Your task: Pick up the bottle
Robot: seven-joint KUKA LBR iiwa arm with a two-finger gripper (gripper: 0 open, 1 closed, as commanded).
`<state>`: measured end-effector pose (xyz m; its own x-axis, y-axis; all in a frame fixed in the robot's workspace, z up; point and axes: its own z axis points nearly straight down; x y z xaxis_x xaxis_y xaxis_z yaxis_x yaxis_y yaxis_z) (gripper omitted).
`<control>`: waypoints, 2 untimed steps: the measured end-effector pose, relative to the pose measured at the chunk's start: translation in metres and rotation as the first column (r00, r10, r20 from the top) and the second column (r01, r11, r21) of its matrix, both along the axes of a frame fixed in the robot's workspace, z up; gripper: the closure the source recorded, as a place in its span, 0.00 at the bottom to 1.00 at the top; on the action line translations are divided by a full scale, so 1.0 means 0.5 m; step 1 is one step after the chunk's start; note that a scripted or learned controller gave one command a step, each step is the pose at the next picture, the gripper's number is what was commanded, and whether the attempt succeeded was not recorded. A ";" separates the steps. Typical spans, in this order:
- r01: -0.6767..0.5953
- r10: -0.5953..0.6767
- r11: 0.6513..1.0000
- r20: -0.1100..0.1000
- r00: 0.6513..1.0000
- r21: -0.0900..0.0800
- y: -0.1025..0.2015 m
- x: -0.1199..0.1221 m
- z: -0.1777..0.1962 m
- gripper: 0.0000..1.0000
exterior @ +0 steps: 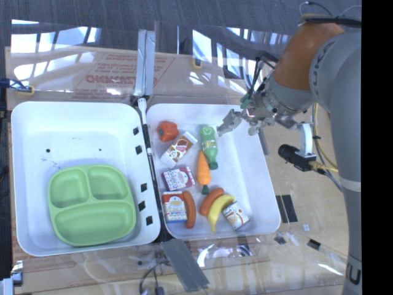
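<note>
The green bottle (209,146) lies on its side in the right bin (258,183), near the bin's middle, with its cap toward the far wall. My gripper (241,126) hangs above the bin's far right part, up and to the right of the bottle and apart from it. Its two fingers are spread open with nothing between them.
Around the bottle lie a red pepper (167,130), a small carton (178,149), a carrot (203,168), a pink box (178,178), sausages (190,209), a banana (217,209) and a can (236,215). A green divided plate (92,204) sits in the left bin (37,134).
</note>
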<state>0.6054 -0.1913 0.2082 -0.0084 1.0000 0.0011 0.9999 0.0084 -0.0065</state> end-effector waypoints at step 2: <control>-0.101 0.101 0.995 0.002 0.995 0.001 0.018 0.102 -0.234 0.00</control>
<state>0.6565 -0.1824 0.0910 -0.1096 0.9940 0.0019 0.9940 0.1096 -0.0047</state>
